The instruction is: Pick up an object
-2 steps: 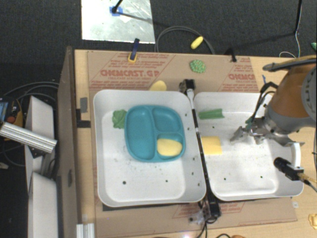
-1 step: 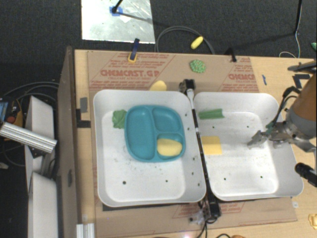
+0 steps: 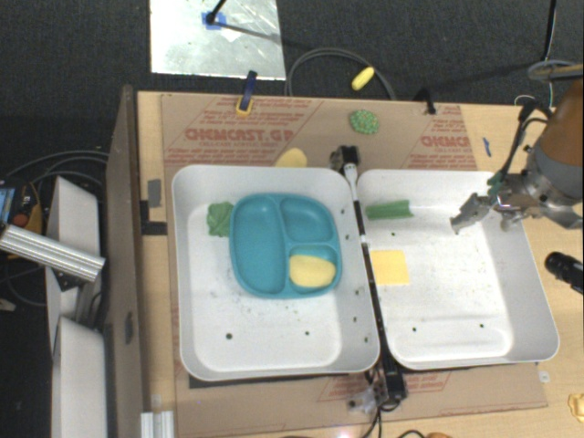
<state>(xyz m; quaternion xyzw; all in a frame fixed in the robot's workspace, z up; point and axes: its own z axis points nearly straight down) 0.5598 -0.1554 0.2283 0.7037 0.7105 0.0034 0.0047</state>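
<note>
In the right bin (image 3: 511,336), a flat yellow square (image 3: 390,266) lies near the left wall, and a green bar (image 3: 388,210) lies at the far left corner. The left bin (image 3: 210,336) holds a blue divided plate (image 3: 265,245) with a yellow lump (image 3: 311,270) in its near right compartment. A green leafy piece (image 3: 219,218) lies against the plate's left edge. My gripper (image 3: 473,213) hangs over the far right part of the right bin, right of the green bar and apart from it. Nothing shows in its grasp.
On the cardboard behind the bins lie a yellow piece (image 3: 292,159) and a green round piece (image 3: 364,121). Cables and a black clamp (image 3: 345,160) sit at the far end of the wall between the bins. The arm (image 3: 558,167) enters from the right.
</note>
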